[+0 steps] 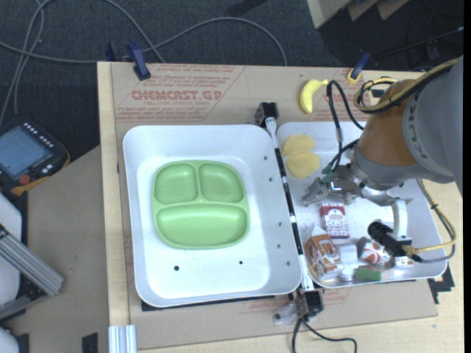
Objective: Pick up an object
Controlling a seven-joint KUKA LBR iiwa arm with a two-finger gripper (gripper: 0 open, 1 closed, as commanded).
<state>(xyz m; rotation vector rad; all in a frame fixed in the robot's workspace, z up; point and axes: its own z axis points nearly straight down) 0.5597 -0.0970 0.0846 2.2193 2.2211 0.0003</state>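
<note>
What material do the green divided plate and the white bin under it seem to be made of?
The green divided plate looks like moulded plastic with a matte to soft-sheen finish: uniform colour, rounded compartment ridges, only faint highlights. The white bin also appears to be plastic, smooth and slightly glossy, judging by its thin rounded rim and even white surface. Neither can be confirmed by look alone.

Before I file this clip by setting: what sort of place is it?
Most likely a robotics lab or test cell. A grey arm with an orange band reaches over two shallow white bins on a clamped board, a handheld control pendant lies at the left, and loose cables trail across dark carpet.
</note>
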